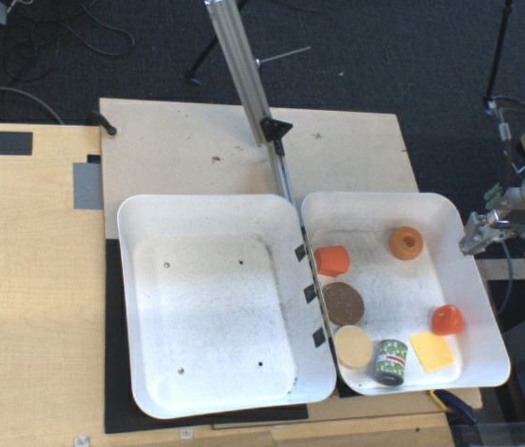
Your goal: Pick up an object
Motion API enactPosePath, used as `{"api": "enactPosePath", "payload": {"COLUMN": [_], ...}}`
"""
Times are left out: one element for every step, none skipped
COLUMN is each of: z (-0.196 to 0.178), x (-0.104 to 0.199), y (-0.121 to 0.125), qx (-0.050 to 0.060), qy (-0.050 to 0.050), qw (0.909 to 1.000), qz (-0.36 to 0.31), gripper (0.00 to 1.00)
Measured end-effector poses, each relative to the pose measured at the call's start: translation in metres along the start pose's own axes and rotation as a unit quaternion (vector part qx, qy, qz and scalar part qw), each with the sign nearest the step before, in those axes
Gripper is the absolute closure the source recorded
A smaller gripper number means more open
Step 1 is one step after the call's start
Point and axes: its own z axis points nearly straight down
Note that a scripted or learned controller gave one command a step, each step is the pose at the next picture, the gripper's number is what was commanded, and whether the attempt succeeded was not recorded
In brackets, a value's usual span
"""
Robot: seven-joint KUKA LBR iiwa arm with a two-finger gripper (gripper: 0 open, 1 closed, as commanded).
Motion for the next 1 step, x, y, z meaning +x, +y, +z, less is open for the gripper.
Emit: {"api": "enactPosePath", "payload": {"z": [0.0037], "x": [0.0574], "y": [0.0032], "qx": [0.002], "qy": [0.001], "qw": [1.0], "qz": [-0.001], "gripper": [1.0]}}
